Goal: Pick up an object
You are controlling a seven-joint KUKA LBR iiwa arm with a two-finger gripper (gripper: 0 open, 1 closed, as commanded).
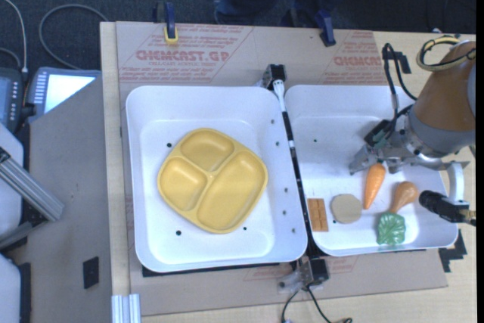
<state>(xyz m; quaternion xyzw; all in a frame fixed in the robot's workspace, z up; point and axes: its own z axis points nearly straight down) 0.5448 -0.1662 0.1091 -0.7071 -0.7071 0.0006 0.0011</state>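
Observation:
In the right bin (325,117) lie an orange carrot (373,185), a smaller orange-tan piece (403,195), a green leafy toy (392,229), a round tan disc (347,208) and a brown cracker-like bar (318,214). The gripper (376,159) hangs at the end of the grey and orange arm, directly above the top end of the carrot. Its dark fingers point down and left toward the bin floor. Nothing is visibly held between them.
The left bin (144,163) holds a yellow divided plate (212,179). A black divider with clamps (286,140) runs between the bins. The arm's body (446,110) covers the right bin's far right corner. Cables lie along the bench's right side.

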